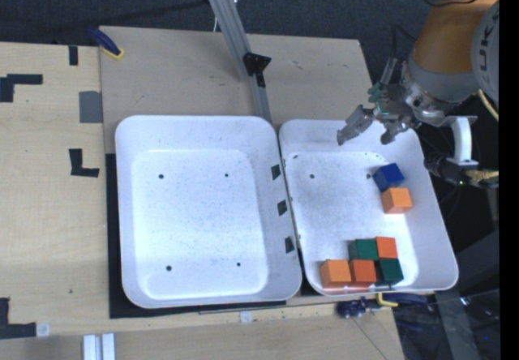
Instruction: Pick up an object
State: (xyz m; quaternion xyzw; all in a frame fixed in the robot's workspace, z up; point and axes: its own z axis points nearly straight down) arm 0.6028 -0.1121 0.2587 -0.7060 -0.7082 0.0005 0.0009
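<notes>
- The end effector (372, 128) hangs over the far edge of the right bin (430, 212), toward 1 o'clock in the camera view, at the end of the grey arm (454, 34) that reaches in from the right.
- Its two fingers are spread apart, one pointing toward 8 o'clock and the other shorter, nearer the wrist; nothing sits between them.
- An orange band (448, 34) wraps the arm above the wrist, up at 2 o'clock.
- Inside the right bin, a blue block (388, 175) lies at about 5 o'clock from the end effector, well apart from it.
- An orange block (396, 200) lies just beside the blue block, on its 6 o'clock side, touching or nearly so.
- At the near end of the right bin, toward 5 o'clock in the view, a tight cluster of blocks (363, 261) sits together: orange ones and dark green ones, pressed against each other.
- Within that cluster, one orange block (335, 272) is the piece farthest toward 9 o'clock.
- The left bin (130, 188) stands just beside the right bin, their rims touching along the middle.
- Both bins rest on a pale wooden surface (49, 147) with dark tape marks toward 9 o'clock.
- A slanted metal bar (227, 10) runs from 12 o'clock down to the far edge between the bins.
</notes>
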